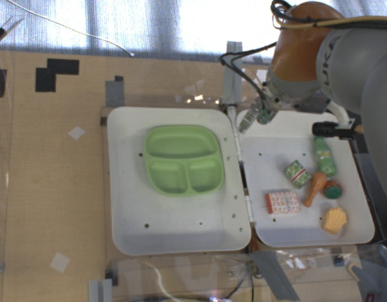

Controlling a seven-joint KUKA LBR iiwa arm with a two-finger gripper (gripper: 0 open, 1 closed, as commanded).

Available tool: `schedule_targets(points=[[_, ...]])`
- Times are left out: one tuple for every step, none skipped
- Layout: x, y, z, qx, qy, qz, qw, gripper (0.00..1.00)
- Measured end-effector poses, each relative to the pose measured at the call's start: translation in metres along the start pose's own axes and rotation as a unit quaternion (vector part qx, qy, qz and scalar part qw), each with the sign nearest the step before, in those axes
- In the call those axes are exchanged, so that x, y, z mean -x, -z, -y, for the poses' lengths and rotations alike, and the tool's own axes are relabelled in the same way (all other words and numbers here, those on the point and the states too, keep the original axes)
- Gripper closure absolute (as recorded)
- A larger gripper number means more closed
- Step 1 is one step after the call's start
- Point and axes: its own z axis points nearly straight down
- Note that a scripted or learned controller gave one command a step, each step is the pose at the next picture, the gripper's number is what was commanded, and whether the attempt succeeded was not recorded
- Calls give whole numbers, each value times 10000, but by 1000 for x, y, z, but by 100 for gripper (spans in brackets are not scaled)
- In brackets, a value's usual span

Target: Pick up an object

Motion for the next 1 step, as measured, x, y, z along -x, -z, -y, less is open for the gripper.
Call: schedule_targets(points=[[-91, -2, -17, -16, 144, -34, 9999, 100]])
